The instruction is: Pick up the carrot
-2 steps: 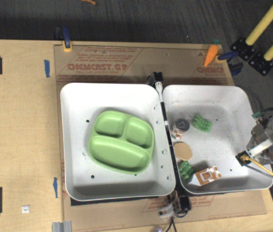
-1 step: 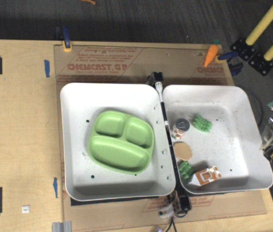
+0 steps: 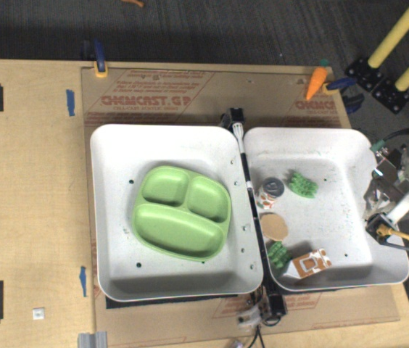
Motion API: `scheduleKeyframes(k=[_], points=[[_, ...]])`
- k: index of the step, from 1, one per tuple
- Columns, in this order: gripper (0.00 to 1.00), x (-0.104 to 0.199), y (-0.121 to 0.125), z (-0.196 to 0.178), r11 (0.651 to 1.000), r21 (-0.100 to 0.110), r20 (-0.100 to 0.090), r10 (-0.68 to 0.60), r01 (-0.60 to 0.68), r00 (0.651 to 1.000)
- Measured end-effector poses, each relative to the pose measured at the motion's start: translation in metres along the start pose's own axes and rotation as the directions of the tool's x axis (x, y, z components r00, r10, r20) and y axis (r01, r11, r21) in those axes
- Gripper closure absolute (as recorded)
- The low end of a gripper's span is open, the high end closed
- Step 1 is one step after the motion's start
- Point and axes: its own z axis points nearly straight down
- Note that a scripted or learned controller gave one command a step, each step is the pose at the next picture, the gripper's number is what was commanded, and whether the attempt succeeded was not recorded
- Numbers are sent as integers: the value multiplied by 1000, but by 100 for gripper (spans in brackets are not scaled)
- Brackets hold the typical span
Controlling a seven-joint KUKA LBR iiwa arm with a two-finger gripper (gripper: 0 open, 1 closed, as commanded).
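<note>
- Nearest the camera, along the bottom edge, the front rim of the left bin (image 3: 175, 293) meets the bench; a small cluster of clips and wires (image 3: 259, 314) sits just below the seam between the two bins.
- On the far left, the wooden bench (image 3: 30, 194) carries black tape marks and short strips of blue tape.
- The left bin holds a green divided plate (image 3: 181, 210), lying flat near its middle, with two small compartments at the back and one long one at the front.
- The right bin (image 3: 335, 140) touches the left one along a dark seam.
- Inside the right bin, close to the seam, lie a small round metal lid (image 3: 272, 188), a tan disc (image 3: 275, 228) just in front of it, and a leafy green piece (image 3: 277, 255) at the front.
- A second green leafy piece (image 3: 303, 185) lies further back, apart from the lid.
- An orange-and-white packet (image 3: 311, 263) rests near the front wall.
- The carrot (image 3: 316, 82) lies outside both bins, on the cardboard behind the right bin, tilted with its green top upward.
- The gripper (image 3: 391, 212) sits at the right bin's right wall, well apart from the carrot; whether its tips are spread or closed cannot be made out.
</note>
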Motion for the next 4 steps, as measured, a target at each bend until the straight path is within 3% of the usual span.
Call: scheduleKeyframes(k=[1, 2, 3, 4], points=[[100, -33, 41, 15, 963, 1, 0, -270, 270, 963], [100, -37, 47, -10, 865, -2, 1, -502, 502, 865], [100, 11, -14, -28, 675, 0, 0, -738, 738, 675], [100, -10, 36, -41, 396, -3, 4, -918, 918, 396]])
